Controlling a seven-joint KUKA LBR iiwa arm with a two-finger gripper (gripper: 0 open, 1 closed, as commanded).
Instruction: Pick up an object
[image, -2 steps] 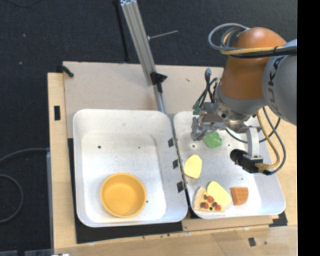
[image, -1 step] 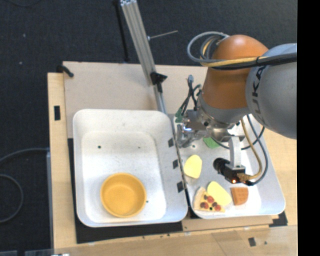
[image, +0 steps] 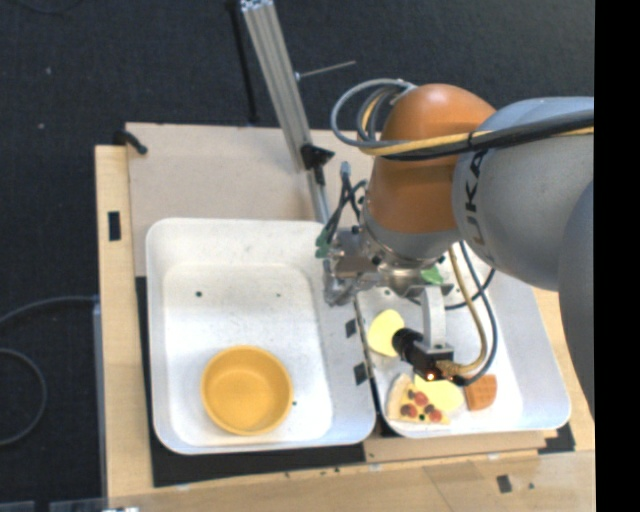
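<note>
The grey and orange arm (image: 490, 190) looms over the right bin (image: 535, 380) and hides much of its floor and the pincer (image: 385, 285) — open or closed cannot be told. The worktop (image: 200, 170) is cut off at the lower edge. The left bin (image: 180, 260) has open room, with a yellow bowl (image: 246, 389) near its front. Crowded below the pincer in the right bin — a red-dotted pale piece (image: 425, 402), a pale yellow piece (image: 384, 332), an orange block (image: 481, 392).
</note>
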